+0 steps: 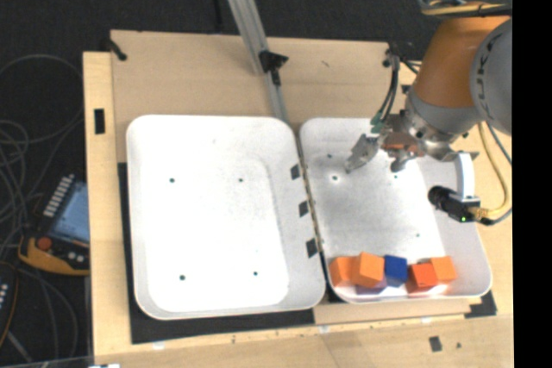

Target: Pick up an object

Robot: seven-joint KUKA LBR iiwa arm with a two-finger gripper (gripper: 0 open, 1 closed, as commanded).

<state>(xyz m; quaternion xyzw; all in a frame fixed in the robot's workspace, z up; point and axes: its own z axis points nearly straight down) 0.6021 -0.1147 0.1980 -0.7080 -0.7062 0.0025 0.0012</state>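
Several small blocks lie in a row along the near wall of the right bin: an orange pair on the left, a blue block in the middle, and another orange pair on the right. My gripper hangs over the far part of that bin, well away from the blocks. It is open, its grey finger spread to the left, and nothing sits between the fingers.
The left bin sits beside the right one, with small clips along the shared edge. A slanted metal rail rises behind the bins. Cables and a handheld pendant lie off the bench to the left.
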